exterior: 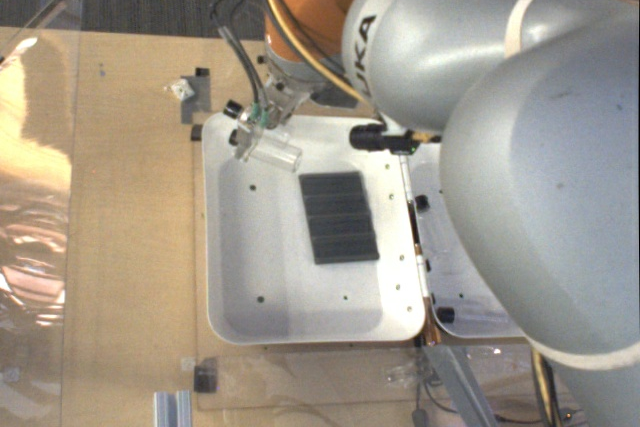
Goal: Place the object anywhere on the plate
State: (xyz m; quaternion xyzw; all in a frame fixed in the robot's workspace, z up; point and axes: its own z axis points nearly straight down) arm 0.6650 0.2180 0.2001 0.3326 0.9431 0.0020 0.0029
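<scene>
A dark, ribbed rectangular plate (340, 217) lies flat in the middle of the left white bin (232, 255). My gripper (256, 139) hangs over the bin's far left corner, up and to the left of the plate and well apart from it. A clear, pale shape (276, 153) sits right at the gripper's tip. I cannot tell whether it is a held thing or part of the gripper. The arm's grey bulk covers most of the right bin.
The right bin (450, 265) shows as a narrow strip beside the arm. Small black blocks (196, 95) stand on the wooden bench beyond the left bin's far corner, and another (205, 376) sits near its front edge. Open bin floor surrounds the plate.
</scene>
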